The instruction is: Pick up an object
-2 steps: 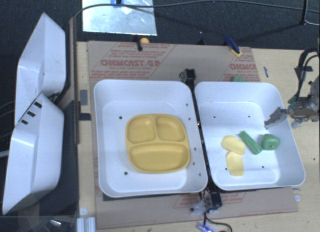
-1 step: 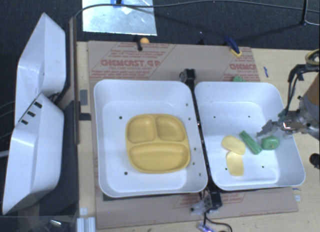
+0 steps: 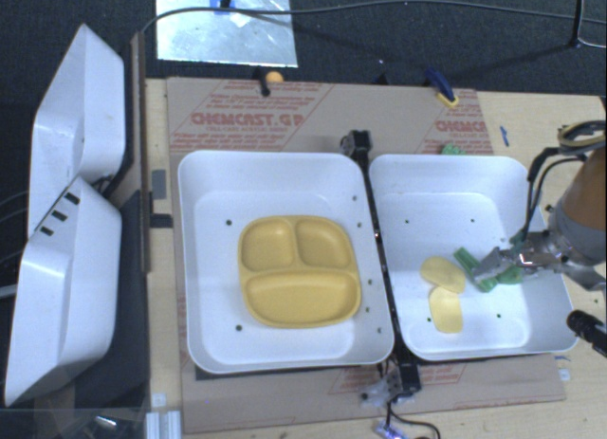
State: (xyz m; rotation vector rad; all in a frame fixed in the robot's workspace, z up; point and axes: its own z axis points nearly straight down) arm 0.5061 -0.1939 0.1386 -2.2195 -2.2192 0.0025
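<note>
**benchwatcher:** So where's this pick at? The gripper (image 3: 495, 265) is down inside the right bin (image 3: 446, 176), reaching in from the right, and its tip sits right on top of a green object (image 3: 467, 261). Part of the green thing pokes out on the far-left side of the tip and another bit shows just under it.

**kuka_fan:** Yeah, contact looks likely, but I honestly can't tell if it's clamped or released, the tip is too blurry and small. So I wouldn't call anything grasped. The green piece seems to be lying on the bin floor, not lifted.

**benchwatcher:** Agreed. Just left of the tip there's a pale yellow piece (image 3: 443, 273), and a second yellow piece (image 3: 446, 310) below-left of it, both loose on the floor. Way further left, the other bin (image 3: 204, 238) has a yellow divided plate (image 3: 300, 269), well apart from the action.

**kuka_fan:** My read: approach done, descent done. Left to do: a confirmed grip and the lift. Nothing's up in the air yet.
</note>
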